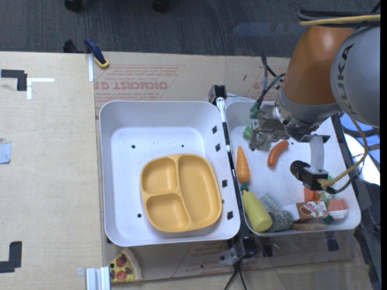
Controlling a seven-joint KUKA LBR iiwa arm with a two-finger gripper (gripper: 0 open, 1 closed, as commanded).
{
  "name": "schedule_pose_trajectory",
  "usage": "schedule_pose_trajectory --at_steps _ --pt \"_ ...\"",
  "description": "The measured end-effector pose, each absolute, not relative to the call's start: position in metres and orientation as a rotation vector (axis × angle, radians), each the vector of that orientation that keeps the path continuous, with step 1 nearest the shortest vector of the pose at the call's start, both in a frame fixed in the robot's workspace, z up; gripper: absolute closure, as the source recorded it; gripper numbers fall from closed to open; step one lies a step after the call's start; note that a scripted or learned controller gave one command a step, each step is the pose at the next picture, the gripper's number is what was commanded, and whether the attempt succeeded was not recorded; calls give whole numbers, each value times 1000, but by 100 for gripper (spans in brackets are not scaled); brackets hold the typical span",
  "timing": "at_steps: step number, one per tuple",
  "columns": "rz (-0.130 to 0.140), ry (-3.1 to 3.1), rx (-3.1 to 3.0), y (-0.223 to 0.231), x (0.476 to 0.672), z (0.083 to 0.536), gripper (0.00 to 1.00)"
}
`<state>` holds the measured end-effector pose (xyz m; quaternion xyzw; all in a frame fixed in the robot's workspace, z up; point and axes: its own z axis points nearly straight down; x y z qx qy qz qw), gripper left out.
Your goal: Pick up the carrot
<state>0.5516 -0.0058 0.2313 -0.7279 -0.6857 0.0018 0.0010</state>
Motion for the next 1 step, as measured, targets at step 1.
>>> schedule_pose_trajectory --at_steps 1 --pt "5 -2152 -2286 -6 552 231 0"
